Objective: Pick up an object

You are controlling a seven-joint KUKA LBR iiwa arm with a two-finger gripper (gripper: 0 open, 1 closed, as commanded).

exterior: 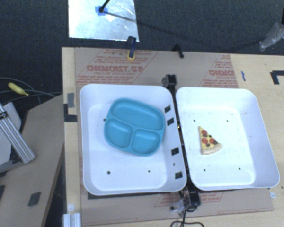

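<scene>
A toy pizza slice (208, 140) with red pepperoni dots lies flat in the right white bin (255, 126), a little left of that bin's middle, its point toward the far side. A blue divided plate (134, 126) with three compartments rests in the left white bin (92, 136), near its centre.
The two bins sit side by side on a cardboard-covered bench (189, 65), joined by a row of black clips (174, 131) along their shared edge. A shiny metal sheet (103, 13) lies beyond the bench. An aluminium frame (9, 136) stands at the left.
</scene>
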